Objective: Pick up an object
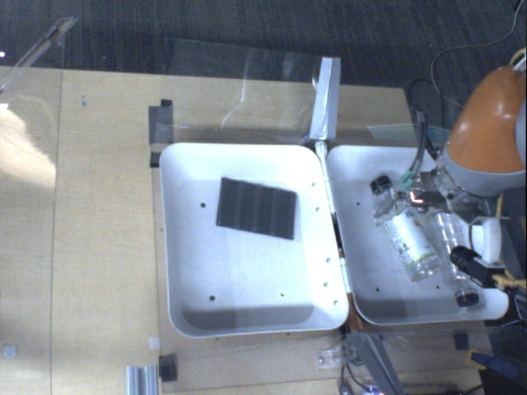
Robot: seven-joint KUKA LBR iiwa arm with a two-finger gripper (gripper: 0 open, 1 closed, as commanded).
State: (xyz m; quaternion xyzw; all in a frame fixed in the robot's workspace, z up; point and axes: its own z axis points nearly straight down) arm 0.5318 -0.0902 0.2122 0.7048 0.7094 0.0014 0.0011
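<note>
Tool (422, 196) above clear bottle (409, 242)

The scene is seen from one fixed camera mounted above the surface (82, 245), looking down at a slant, so that the dark floor beyond the far edge is taken in along the top of the frame. Both white bins are framed whole from a middling height, the left bin (177, 303) near the centre and the right bin (362, 303) toward the right side. The arm (490, 130) is caught at the right margin, cut off by the frame's edge.
</note>
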